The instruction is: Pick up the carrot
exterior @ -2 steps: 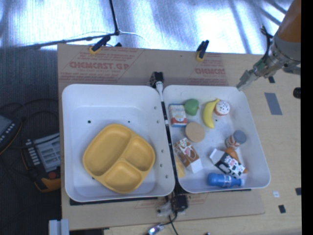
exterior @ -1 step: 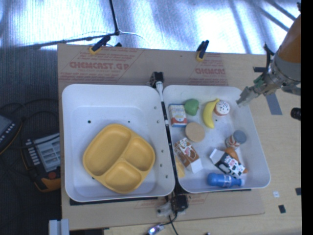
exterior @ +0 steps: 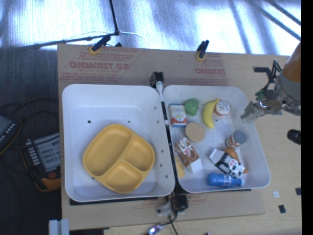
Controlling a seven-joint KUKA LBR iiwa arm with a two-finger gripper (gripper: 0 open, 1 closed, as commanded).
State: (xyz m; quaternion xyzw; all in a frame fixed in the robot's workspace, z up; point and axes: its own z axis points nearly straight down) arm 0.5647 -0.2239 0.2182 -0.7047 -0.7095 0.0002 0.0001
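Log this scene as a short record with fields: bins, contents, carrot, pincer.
left bin: holds a yellow divided plate
right bin: holds the toys, among them a banana, green piece, blue bottle
carrot: orange, near the right bin's right wall, partly under other toys
pincer: over the right bin's right rim, holding nothing visible

My wrist shows a rounded orange band at the three o'clock edge, above a pale grey housing. From there my gripper [exterior: 250, 112] runs toward nine o'clock: a light metallic block with short grey fingers. A thin black bracket and dark cable sit toward twelve o'clock of it.
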